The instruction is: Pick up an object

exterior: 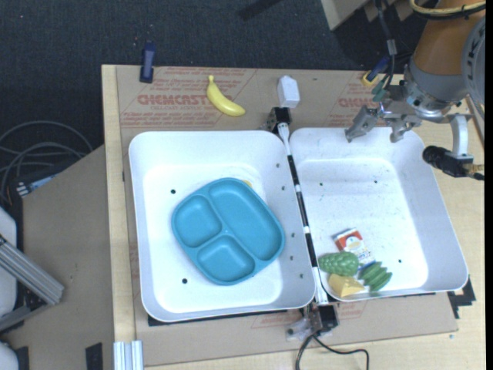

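My gripper [379, 128] hangs over the far edge of the right bin [420, 206], its two fingers spread apart with nothing between them. At the near edge of that bin lies a small pile: a red and white carton [350, 241], a green leafy toy vegetable [339, 264], a green pepper-like piece [376, 276] and a yellow piece [344, 286]. The gripper is well behind this pile, toward the back of the bin. In the left bin [154, 168] rests a blue divided plate [226, 230].
A yellow banana [223, 99] lies on the cardboard behind the left bin, with a small blue object [147, 62] further left. A white and black device [286, 95] sits at the back between the bins. Cables lie on the floor at left.
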